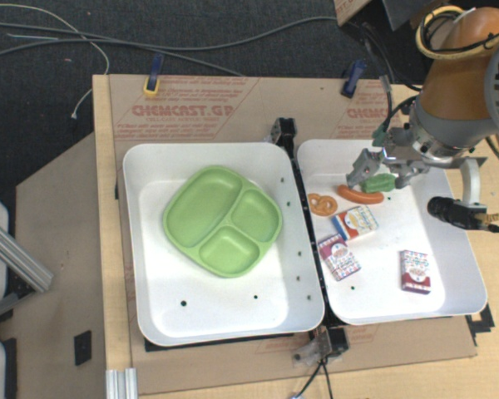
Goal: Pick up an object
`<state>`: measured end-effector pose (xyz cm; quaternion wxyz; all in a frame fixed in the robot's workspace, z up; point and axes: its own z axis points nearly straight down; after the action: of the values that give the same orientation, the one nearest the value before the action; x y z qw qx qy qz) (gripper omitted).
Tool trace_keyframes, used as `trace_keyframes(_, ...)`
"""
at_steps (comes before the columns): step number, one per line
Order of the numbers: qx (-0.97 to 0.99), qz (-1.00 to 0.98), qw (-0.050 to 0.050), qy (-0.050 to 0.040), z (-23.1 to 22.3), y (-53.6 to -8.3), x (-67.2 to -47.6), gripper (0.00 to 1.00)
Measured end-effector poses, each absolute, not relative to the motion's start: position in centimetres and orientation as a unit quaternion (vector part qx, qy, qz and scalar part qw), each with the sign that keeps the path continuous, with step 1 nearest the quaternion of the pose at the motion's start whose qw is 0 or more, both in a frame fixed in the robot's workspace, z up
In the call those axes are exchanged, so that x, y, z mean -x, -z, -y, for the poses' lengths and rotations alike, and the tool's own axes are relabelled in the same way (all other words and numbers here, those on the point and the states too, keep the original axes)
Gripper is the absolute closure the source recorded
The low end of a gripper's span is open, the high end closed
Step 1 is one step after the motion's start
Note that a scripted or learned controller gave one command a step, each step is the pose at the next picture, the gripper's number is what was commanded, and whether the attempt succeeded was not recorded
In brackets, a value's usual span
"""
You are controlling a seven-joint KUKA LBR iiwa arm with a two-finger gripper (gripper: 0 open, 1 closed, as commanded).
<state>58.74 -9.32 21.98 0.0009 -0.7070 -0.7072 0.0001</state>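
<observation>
My gripper [377,175] hangs low over the back of the right bin [457,298], on the grey arm that reaches in from the right. A small green toy [382,182] sits right at the gripper's tip. An orange sausage-shaped toy [358,195] lies just below it, touching or nearly touching the green one. A brown pretzel [321,204] lies to the left of the sausage. Nearer the front are a white and red box [358,222], a pink and white packet [339,257] and a dark red packet [415,271].
The left bin [150,306] holds a light green divided plate [223,220]. A black divider with clips [284,131] runs between the bins. A black handle-like part [453,211] juts over the right bin's right side. Cardboard surrounds both bins.
</observation>
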Motion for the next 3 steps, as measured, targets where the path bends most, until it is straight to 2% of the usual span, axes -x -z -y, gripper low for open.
trace_keyframes(1, 0.708, 0.707, 0.003, -0.0019, 10.1, -17.3, -58.6, 0.00)
trace_keyframes(2, 0.707, 0.707, 0.003, -0.0017, 9.8, -11.4, -59.4, 0.00)
trace_keyframes(3, 0.707, 0.707, -0.001, 0.0006, 9.9, -9.0, -59.6, 0.00)
